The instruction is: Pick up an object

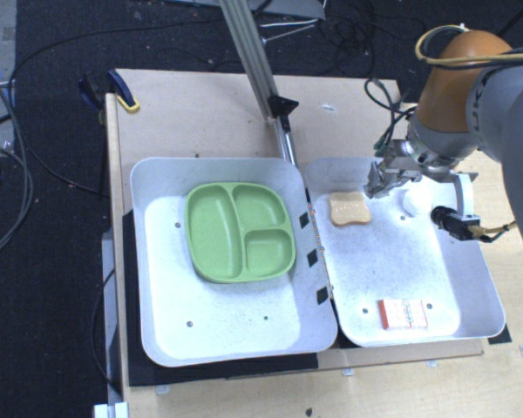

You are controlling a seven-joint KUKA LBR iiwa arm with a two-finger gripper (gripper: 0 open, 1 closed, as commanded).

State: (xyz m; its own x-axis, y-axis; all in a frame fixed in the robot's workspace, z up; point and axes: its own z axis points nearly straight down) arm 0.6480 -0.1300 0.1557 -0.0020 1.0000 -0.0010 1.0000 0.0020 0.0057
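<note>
I see my gripper [382, 184] low over the right bin [436, 268], just beside a slice of bread [349, 209]. A green divided plate [241, 232] sits in the left bin [161, 312].

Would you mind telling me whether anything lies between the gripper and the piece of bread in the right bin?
Nothing visible does. The gripper hangs just right of the bread, with bare floor of the right bin between them.

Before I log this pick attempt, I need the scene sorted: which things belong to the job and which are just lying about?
Job:
gripper, over the right bin
bread slice, nearest it
small box
white object
green tray, left bin

Lying about:
clamp on the bench
metal pole
</note>
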